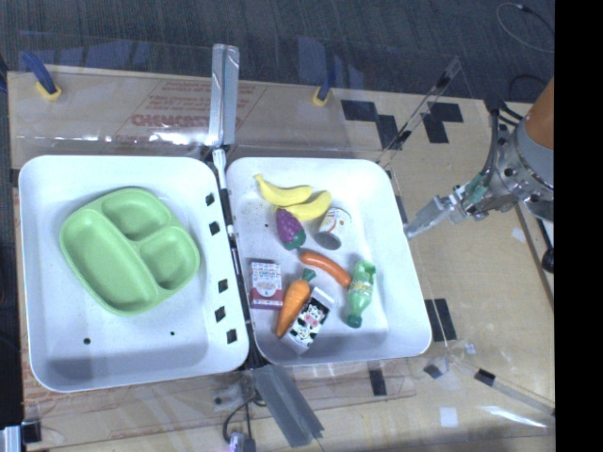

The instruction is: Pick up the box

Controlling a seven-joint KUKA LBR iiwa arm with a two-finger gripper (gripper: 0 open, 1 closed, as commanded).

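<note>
- The gripper [426, 218] sits at the right of the frame, outside the right bin's rim and over the bare table [471, 290], at about the height of the bin's upper half.
- It reaches in from the arm's wrist at the far right edge and points left and slightly down; at this size I cannot tell how its tip is set, and nothing is seen held at it.
- The box [266, 283] is a small reddish carton with a pale label, lying flat in the right bin [400, 295], in that bin's lower left part, close to the divider between the bins.
- Just to the right of the box lies an orange carrot [293, 306], slanted, its green top pointing toward the upper right.
- Below the carrot is a small black-and-white carton [308, 321], apparently printed with a cow pattern.
- A green bottle [358, 295] lies toward the bin's lower right, and an orange sausage-like piece [325, 266] lies just up and left of it.
- Near the bin's top are two yellow bananas [294, 198], a purple eggplant [289, 228] and a small white item [336, 219].
- The left bin [57, 347] holds a green divided plate [130, 249] in its upper middle.
</note>
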